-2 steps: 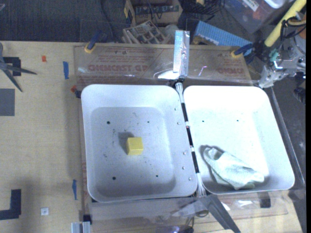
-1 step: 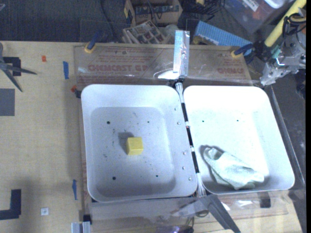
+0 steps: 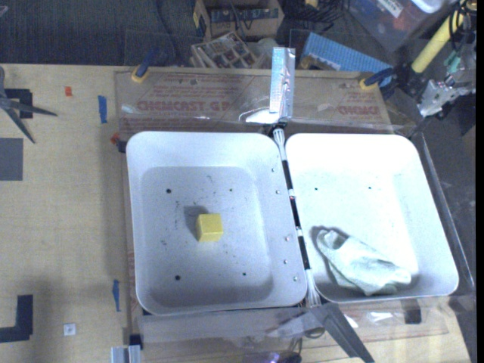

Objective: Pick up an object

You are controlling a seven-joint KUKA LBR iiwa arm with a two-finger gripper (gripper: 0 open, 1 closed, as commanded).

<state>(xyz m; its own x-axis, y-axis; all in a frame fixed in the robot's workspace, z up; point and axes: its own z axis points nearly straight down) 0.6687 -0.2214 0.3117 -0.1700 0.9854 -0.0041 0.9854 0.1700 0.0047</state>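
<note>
I am seeing the yellow block [image 3: 210,227] lying near the middle of the left bin [image 3: 151,157] and a crumpled white cloth [image 3: 361,267] sitting by the right bin's [image 3: 423,172] near edge, nothing lifted, so the whole pick is remaining.

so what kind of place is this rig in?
Looks like a robotics lab or workshop bench, not a home. Two white bins, left bin and right bin, sit on a wooden bench, with cable clutter and boxes behind. A yellow block and crumpled cloth look like test objects.
</note>
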